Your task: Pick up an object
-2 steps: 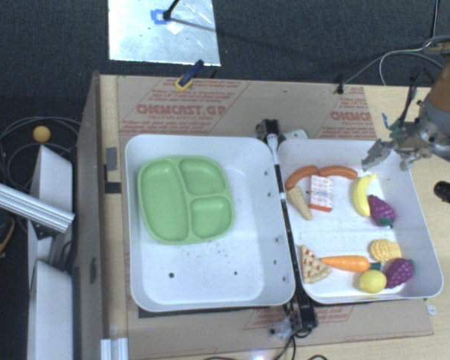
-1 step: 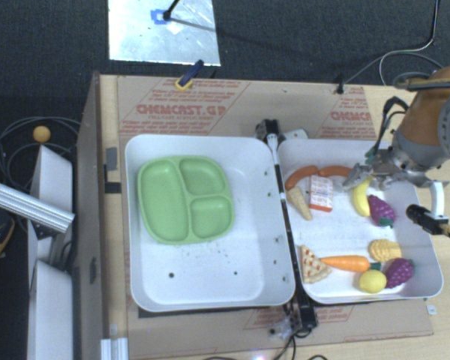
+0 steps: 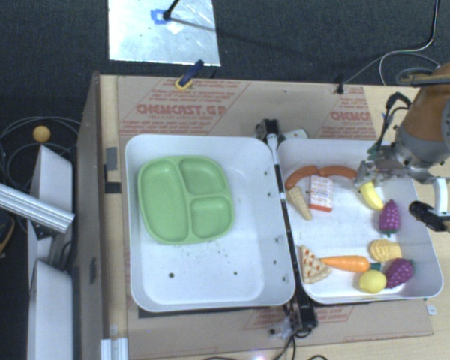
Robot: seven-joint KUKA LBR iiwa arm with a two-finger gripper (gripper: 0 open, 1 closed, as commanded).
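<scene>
Since the toy food all sits in the right bin (image 3: 433, 272), the gripper (image 3: 369, 177) hangs upper right over the banana (image 3: 371, 196); jaw state unreadable, can't tell.

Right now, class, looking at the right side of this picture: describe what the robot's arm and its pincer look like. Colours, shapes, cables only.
The arm is a rounded grey body with a broad orange band above the wrist. Thin dark cables loop beside it on its left. Below sits a grey metal wrist block leading to the pincer, small, pale and metallic. A white bracket with a black cylinder juts out lower right.
</scene>
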